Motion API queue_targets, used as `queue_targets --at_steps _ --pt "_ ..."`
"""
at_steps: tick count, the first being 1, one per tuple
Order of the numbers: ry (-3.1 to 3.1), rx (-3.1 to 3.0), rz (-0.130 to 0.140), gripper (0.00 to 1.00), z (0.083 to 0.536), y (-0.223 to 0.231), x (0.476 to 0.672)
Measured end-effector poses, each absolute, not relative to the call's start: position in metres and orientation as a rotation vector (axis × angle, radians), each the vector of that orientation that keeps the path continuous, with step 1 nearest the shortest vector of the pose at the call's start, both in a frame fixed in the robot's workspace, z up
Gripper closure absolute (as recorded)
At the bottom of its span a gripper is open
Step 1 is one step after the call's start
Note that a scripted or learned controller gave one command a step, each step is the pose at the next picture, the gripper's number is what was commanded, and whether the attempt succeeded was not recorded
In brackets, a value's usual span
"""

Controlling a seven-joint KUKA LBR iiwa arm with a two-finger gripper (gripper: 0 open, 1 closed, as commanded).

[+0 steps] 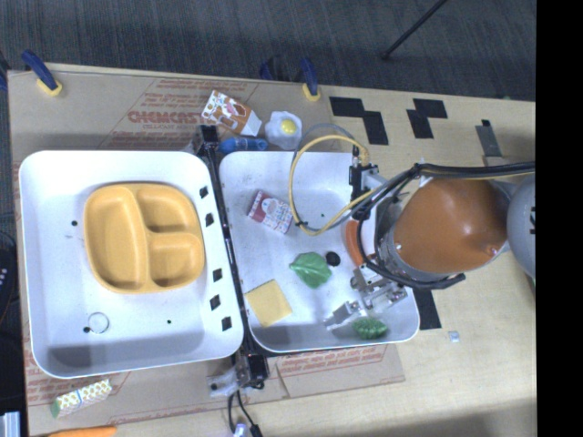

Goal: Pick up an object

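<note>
While the counter (pixel 474 371) carries two shallow white bins side by side, the grey arm (pixel 455 224) with its orange band reaches in from the right and hangs over the right edge of the right bin (pixel 273 167), a yellow cable (pixel 297 185) looping from its wrist out over that bin. The left bin (pixel 46 271) holds a yellow divided tray (pixel 144 237), lying flat towards its upper half, and a small clear ring (pixel 97 322) near its lower left corner. In the right bin lie a small red and white carton (pixel 271 211) near the middle, a green leaf-shaped toy (pixel 311 269) below and to the right of it, a yellow square slab (pixel 269 302) at the lower left, and a dark green piece (pixel 370 329) at the lower right corner. The gripper (pixel 357 315) points down into that lower right corner, just beside the dark green piece; whether it touches the piece I cannot tell, and I cannot tell if its metal parts stand apart or together, since they blur into one another. Beyond the bins, at the top, sit a patterned packet (pixel 223 110), a blue object (pixel 242 143) and a yellow and white round thing (pixel 284 127) on the counter. Blue clamps (pixel 41 72) grip the counter's far edge
</note>
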State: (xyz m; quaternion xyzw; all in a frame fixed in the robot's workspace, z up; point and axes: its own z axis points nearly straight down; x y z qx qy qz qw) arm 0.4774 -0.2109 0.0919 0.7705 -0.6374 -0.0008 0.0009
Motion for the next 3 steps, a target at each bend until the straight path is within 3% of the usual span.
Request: queue_targets --at_steps 1,2,3 --pt "-1.806 2.566 -0.008 0.0 0.091 -0.185 0.476" --pt "-1.475 2.771 -0.007 0.0 0.091 -0.129 0.476" --pt "-1.444 2.789 -0.005 0.0 0.091 -0.104 0.553"
